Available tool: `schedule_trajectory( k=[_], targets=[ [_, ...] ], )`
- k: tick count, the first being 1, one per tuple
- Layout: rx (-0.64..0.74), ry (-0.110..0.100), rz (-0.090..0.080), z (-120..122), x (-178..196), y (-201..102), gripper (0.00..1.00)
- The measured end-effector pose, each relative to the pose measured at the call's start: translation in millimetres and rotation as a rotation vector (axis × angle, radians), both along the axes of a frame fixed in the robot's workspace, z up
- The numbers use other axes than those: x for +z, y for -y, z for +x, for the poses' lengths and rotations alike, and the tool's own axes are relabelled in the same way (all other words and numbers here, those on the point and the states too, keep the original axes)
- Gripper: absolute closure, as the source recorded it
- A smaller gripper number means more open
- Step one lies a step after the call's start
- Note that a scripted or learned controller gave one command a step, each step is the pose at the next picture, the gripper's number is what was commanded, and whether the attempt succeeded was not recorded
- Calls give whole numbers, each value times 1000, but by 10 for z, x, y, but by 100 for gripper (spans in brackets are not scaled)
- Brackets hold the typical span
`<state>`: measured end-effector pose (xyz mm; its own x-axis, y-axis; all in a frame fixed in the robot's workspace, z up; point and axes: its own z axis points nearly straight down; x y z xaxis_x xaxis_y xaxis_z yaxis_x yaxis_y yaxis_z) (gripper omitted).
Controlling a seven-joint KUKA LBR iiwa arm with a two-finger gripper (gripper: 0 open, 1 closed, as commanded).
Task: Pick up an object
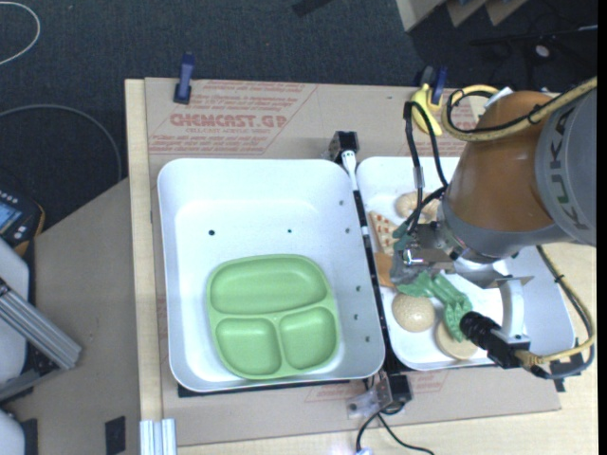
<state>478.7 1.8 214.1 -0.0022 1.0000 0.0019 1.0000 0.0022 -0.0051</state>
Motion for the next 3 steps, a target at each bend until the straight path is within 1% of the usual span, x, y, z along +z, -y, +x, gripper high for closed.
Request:
schedule_trajectory(
  k=[1,2,3],
  targets=[
    [-7,-1,-2,-7,-314,327,100],
    [4,17,0,64,725,-55,100],
    [-5,-2,-2,-5,188,71,100]
  ],
)
